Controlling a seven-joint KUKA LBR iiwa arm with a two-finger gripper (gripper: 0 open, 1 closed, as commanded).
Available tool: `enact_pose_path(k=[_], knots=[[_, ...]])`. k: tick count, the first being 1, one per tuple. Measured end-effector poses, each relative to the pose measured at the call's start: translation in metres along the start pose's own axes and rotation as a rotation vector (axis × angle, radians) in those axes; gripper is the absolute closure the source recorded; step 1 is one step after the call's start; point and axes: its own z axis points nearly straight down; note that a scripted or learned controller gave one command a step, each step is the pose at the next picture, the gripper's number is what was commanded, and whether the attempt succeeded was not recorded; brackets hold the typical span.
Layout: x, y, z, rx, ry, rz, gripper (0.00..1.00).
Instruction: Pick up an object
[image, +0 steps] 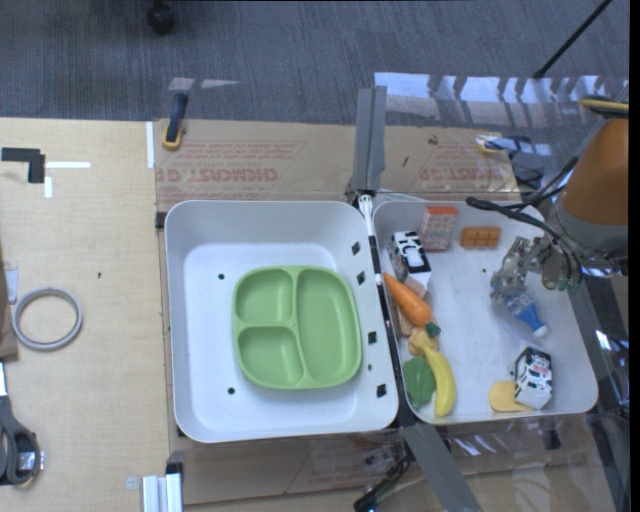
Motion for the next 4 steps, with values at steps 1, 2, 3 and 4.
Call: enact_pose_path(k=[1,2,3,4], knots=[[0.000,-0.001,0.000,0.001,-0.001,0.000,0.00],[0.025,-0.012,0.012,0.002,0.007,0.113,0.00],[0.062,-0.026,0.011,0.003,0.007,0.189,0.00],[0.088,-0.034,0.011,0.003,0.009,0.321,0.00]])
